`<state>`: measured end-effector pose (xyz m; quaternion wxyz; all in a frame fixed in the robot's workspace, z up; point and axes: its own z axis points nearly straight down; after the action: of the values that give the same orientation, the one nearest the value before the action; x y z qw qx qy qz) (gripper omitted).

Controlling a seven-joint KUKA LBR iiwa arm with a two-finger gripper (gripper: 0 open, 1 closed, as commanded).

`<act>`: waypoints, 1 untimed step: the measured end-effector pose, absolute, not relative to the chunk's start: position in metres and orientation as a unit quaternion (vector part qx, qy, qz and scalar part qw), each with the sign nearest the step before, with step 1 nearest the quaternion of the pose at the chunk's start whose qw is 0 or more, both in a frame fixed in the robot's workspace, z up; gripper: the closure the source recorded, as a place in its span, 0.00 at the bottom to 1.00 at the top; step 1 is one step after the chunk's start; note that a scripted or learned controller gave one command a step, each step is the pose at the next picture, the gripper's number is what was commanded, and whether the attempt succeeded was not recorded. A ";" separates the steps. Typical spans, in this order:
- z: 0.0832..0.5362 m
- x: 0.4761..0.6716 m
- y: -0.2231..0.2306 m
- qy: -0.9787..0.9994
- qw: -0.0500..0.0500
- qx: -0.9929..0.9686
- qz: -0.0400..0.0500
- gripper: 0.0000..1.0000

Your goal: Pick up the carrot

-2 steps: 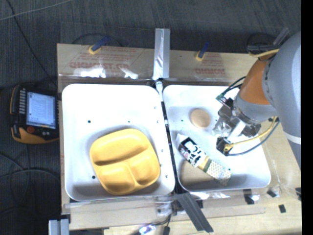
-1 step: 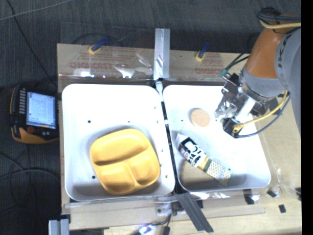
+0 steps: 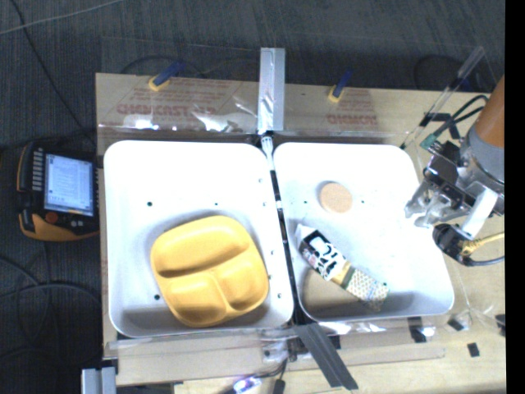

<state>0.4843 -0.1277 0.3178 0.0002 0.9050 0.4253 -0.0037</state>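
Barely begun: end effector (image 3: 422,208) over right bin (image 3: 426,298) edge, grip impossible to tell, nothing seen held. Carrot not identifiable; disc (image 3: 335,197) and packet (image 3: 338,266) untouched.

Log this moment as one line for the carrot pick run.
gripper: over right edge of right bin | right bin: tan round slice, black-and-white packet | left bin: yellow divided tray | nothing visibly held
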 end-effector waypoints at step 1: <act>0.374 0.535 -0.123 0.451 0.000 0.893 -0.003 1.00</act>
<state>0.5349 -0.1225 0.3740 0.0002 0.8927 0.4507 -0.0030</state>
